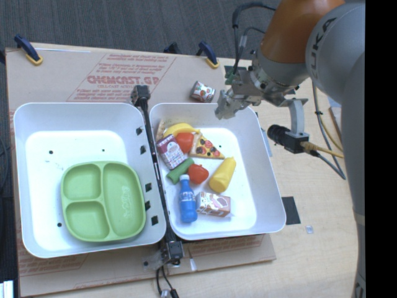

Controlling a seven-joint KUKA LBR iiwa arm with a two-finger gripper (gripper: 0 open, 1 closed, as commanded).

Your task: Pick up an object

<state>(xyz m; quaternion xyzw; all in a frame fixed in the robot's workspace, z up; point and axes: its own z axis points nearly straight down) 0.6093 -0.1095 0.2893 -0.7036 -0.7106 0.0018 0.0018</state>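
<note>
The right bin [248, 135] holds several toy foods: a yellow banana [178, 128], a pizza slice [206, 147], a red tomato [185, 141], a yellow bottle [223, 174], a blue bottle [187, 203], a red pepper [197, 173], a small carton [214, 204] and a dark red packet [170, 151]. My gripper [227, 107] hangs over the bin's far right rim, above and right of the pizza slice. Nothing shows between its tips.
The left bin [37, 129] holds a green divided tray [102, 200]. A small can [202, 92] lies on the cardboard behind the right bin. Blue clamps [207, 53] pin the board's far edge. A black cable mount [285, 138] juts out right of the bin.
</note>
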